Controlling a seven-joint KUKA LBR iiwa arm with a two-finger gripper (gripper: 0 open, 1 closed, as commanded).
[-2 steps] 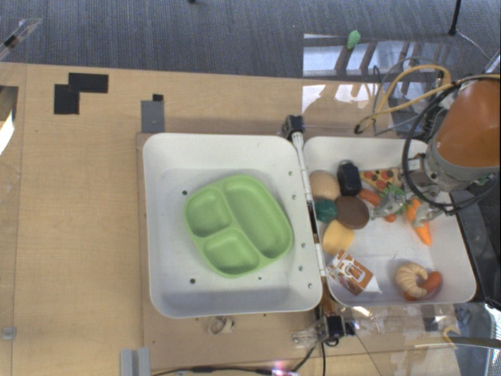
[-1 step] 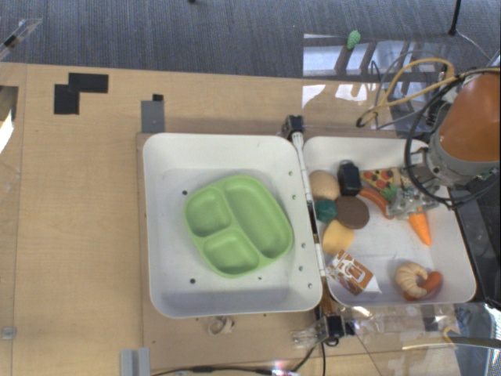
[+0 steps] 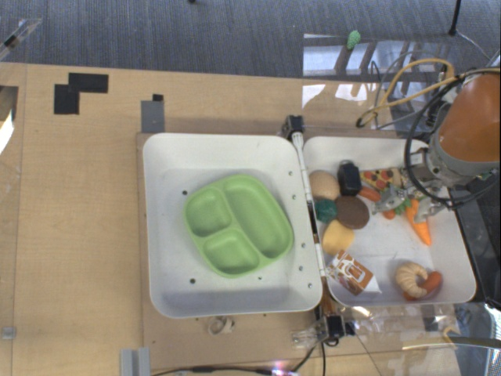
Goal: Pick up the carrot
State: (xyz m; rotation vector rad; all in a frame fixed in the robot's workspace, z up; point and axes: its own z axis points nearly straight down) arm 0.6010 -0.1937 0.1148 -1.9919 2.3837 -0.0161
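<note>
Left bin (image 3: 168, 288) on desk (image 3: 70, 210) holds green three-section plate (image 3: 237, 225). Right bin (image 3: 462, 284) crowded — tan egg-shaped item (image 3: 323, 185), black object (image 3: 349, 178), brown round piece (image 3: 353, 212), yellow chunk (image 3: 338, 236), small packet (image 3: 354, 273), croissant (image 3: 415, 279) near front. Carrot (image 3: 422, 228) lies at bin's right side, tip toward front, just below claw (image 3: 412, 203). Claw low over bin beside carrot's top — whether it is wide or narrow cannot be told. Grey arm (image 3: 470, 131) enters from right.

The scene is seen from one fixed camera above the counter (image 3: 78, 210), looking down at a slant. Both bins (image 3: 164, 210) are framed, with floor behind; the arm (image 3: 470, 128) enters from the right.
</note>
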